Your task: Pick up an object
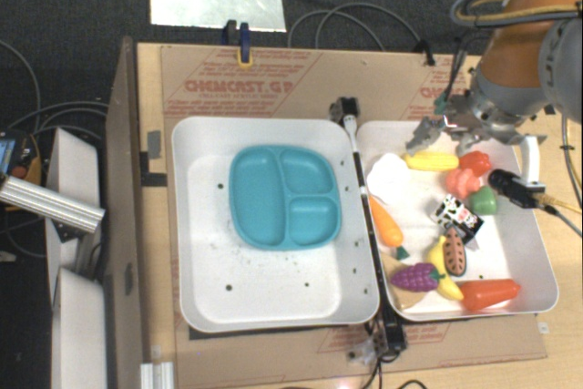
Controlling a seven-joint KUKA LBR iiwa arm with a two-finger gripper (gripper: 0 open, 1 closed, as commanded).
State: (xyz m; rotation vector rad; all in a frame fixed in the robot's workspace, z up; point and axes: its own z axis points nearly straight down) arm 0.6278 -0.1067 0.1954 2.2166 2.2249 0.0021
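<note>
Big grey arm [533, 32] hung over the right bin [537, 264], gripper [444, 134] spread open and empty just above the yellow corn [432, 162], and honestly, in that crowded toy pile it looked likely to nudge stuff aside.

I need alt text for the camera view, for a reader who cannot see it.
The robot's hand hovers over the right bin, above a yellow toy corn among toy foods. The left bin holds a teal divided plate.
</note>
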